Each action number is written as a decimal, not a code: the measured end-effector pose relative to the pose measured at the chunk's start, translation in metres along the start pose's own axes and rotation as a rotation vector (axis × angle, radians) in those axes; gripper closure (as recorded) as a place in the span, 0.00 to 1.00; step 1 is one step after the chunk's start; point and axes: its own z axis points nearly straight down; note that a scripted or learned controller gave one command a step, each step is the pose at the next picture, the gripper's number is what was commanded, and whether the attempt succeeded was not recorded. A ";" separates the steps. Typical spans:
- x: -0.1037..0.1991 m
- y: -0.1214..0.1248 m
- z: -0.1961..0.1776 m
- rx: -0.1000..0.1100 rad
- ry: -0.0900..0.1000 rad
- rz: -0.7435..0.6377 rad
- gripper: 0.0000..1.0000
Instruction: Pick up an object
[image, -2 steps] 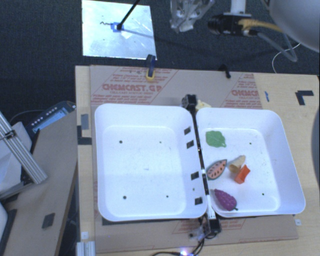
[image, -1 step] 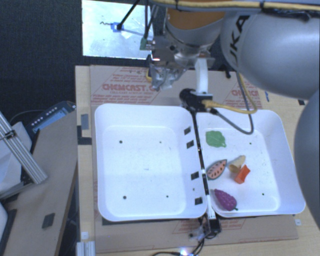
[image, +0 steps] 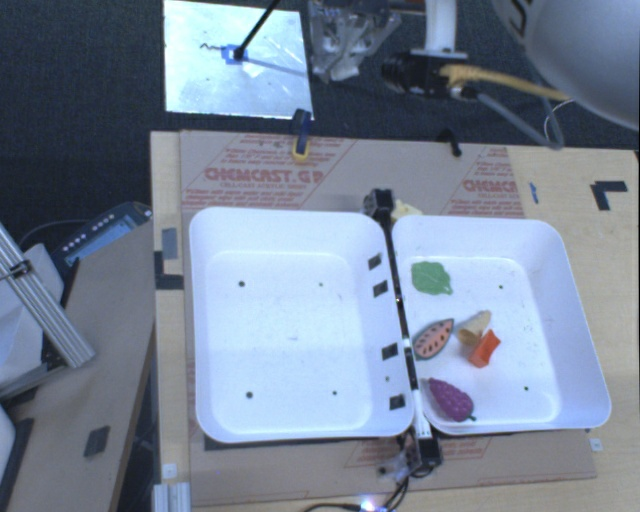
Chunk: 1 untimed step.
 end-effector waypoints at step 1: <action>-0.011 -0.062 0.107 0.029 -0.009 0.005 1.00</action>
